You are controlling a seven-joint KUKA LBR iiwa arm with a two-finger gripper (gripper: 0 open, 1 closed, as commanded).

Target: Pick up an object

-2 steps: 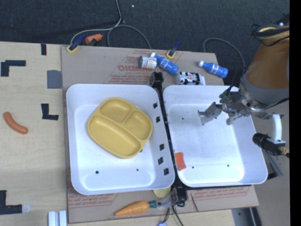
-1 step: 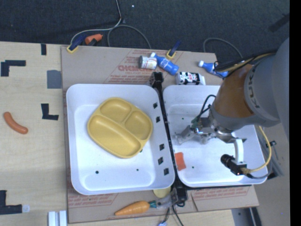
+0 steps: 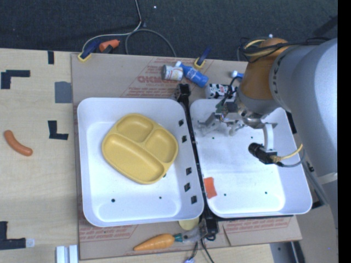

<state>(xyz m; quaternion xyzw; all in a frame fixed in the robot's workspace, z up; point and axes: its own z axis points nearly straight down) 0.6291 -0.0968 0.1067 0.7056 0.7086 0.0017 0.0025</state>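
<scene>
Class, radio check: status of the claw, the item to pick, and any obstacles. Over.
Claw low in right bin, far end. Yellow tray in left bin, untouched. Orange piece near the divider. No obstruction.

From my screen the pincer (image 3: 211,123) is a grey blur low over the right bin (image 3: 247,201), and I cannot make out how its fingers stand or whether anything sits between them. The arm (image 3: 307,75) runs off the right edge and covers that bin's far right corner, while a small yellow thing (image 3: 188,223) peeks out from under the near rim of the left bin (image 3: 88,163), mostly hidden. The labelled bottles (image 3: 185,73) beyond the bins are too small to read, perhaps two lying together.
</scene>
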